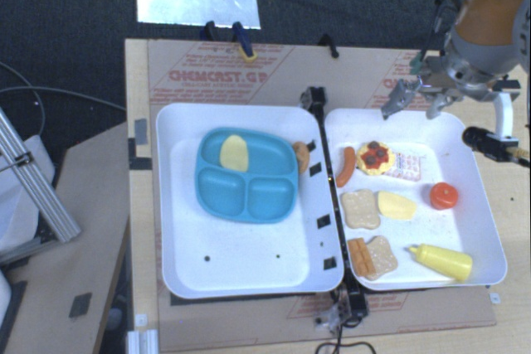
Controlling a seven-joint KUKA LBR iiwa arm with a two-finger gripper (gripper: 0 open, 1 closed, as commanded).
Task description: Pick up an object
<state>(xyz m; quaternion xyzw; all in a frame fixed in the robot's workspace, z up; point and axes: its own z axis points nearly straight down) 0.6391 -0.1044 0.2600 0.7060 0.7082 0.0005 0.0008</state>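
Hovering: gripper [421, 98] hung above the right bin's [485, 203] far rim, fingers spread apart, nothing between them.
Candidates: tart [375, 157] lay nearest, just below-left of the gripper; sausage [346, 166] beside it; tomato [444, 195] further below.
Advice: centre over one item, clear of neighbours, descend straight, then close.

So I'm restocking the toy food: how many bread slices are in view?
2, both in the right bin: one bread slice near its middle-left, another bread slice near its front-left.
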